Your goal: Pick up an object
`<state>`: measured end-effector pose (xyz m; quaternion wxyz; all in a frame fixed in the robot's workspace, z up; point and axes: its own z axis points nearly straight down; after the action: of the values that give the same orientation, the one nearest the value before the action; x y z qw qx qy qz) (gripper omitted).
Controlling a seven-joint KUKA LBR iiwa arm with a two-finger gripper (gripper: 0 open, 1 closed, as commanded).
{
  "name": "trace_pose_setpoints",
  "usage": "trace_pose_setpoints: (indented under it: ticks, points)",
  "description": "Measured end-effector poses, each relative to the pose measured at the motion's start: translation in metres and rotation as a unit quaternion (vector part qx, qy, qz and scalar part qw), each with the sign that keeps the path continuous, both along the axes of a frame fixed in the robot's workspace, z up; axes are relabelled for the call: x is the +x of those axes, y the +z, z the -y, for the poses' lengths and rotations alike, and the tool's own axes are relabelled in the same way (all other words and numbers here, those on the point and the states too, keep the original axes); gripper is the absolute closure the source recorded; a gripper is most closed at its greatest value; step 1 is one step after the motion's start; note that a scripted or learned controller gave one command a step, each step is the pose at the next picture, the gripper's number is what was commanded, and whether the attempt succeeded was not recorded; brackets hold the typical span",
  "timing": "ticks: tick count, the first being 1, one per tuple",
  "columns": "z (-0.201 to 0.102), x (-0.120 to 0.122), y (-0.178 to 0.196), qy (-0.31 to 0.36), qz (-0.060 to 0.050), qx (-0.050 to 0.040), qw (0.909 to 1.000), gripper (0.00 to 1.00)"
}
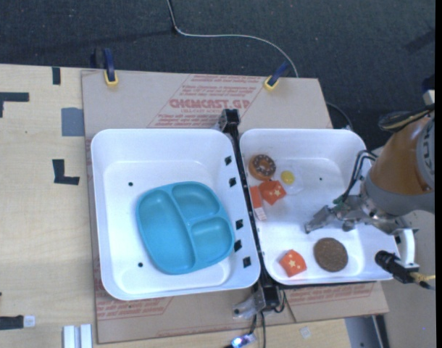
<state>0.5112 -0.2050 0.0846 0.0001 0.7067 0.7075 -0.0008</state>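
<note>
1. Two white bins sit side by side on a brown cardboard sheet (199,104) in the middle of my frame: the left bin (105,194) and the right bin (330,140).
2. I see the arm (406,169) coming in from the right edge, its orange band over the right bin's right wall, the wrist bent down and toward the left.
3. My gripper (313,225) hangs low inside the right bin, pointing left, just above and left of the brown round cookie (330,254). I cannot tell from here whether its fingers are spread or pressed together, and I see nothing pinched between them.
4. Things to pick in the right bin: a chocolate doughnut (263,166) at the upper left, a pale yellow piece (288,177) just right of it, an orange block with a star (272,192) below those, a second orange block (293,262) near the bottom edge, and the cookie just to its right.
5. A blue divided plate (183,225) lies tilted in the left bin, three compartments facing up.
6. Red print on the cardboard above the bins reads "CHEMCAST GP"; the smaller lines around it are too fine for me to read.
7. Two clamps with yellow tips hold the cardboard's top edge, one at the upper left (109,69) and one at the upper right (275,76).
8. A white cable (206,35) runs across the dark floor at the top.
</note>
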Motion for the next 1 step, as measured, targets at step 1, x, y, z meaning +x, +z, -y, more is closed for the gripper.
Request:
trace_pose_setpoints:
  ticks: [1]
  points:
    - [0.0006, 0.0005, 0.0114, 0.0, 0.002, -0.0013, 1.0, 1.0]
